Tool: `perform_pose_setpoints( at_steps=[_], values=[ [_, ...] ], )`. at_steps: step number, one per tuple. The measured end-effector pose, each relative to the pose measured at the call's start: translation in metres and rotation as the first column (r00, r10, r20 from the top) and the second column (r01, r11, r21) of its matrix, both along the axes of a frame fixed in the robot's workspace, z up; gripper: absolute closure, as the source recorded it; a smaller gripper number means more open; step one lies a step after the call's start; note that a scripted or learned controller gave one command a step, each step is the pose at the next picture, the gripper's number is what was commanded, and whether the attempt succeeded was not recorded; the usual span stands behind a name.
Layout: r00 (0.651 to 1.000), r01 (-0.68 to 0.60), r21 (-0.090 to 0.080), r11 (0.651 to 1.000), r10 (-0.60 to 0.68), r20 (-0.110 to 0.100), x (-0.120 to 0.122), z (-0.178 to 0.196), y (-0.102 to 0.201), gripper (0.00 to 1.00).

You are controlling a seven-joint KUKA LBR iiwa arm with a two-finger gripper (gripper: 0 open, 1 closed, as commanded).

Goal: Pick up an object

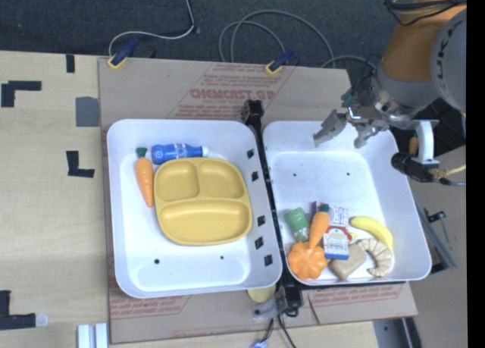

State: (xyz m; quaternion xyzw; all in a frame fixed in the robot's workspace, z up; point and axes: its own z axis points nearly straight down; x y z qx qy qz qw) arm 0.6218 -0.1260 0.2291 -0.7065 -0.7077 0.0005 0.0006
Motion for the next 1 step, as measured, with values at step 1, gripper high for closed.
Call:
perform_pose_setpoints(
  at_steps=[1],
  values=[
    [1.0,0.004,0.002,1.0,-0.004,-0.014,-0.0553,-0.1224,-0.0163,0.0]
  ],
)
